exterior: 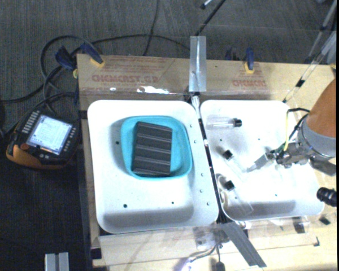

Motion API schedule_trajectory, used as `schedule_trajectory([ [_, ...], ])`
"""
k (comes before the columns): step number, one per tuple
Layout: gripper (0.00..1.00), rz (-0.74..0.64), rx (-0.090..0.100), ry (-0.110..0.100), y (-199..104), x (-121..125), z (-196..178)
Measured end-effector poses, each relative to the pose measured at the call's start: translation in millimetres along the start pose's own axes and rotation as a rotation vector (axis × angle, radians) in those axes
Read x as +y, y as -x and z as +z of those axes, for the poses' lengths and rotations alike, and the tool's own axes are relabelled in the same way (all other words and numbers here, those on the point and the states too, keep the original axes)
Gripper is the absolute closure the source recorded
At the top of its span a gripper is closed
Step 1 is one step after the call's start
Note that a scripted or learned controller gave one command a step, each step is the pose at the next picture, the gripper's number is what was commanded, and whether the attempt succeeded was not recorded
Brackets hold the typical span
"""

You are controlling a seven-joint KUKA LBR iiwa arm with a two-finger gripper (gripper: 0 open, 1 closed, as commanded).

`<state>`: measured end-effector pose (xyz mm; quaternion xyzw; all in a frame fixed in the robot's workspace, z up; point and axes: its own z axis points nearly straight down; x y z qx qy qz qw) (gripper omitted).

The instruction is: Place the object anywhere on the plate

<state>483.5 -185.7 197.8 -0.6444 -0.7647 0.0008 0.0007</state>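
Observation:
A dark grey ridged block [152,148] lies flat on the teal plate [183,151] in the middle of the left bin [107,168]. My gripper [262,160] hovers low over the middle of the right bin [305,205], well to the right of the plate and apart from the block. It points down and to the left. Nothing shows in its grasp, and its tip is too small and blurred to read.
In the right bin lie a clear tube with a black cap [223,123], a small black piece [227,154] and another clear item with a black end [227,184]. A metal divider [198,66] stands behind the bins. A handheld pendant [45,137] rests left of the bench.

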Motion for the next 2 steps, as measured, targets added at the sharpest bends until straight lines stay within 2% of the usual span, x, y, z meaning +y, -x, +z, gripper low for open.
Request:
schedule_trajectory([
  [1,0.00,0.278,0.001,-0.003,-54.9,8.5,77.5],
  [2,0.00,0.121,-0.002,0.000,-44.7,7.6,-32.3],
])
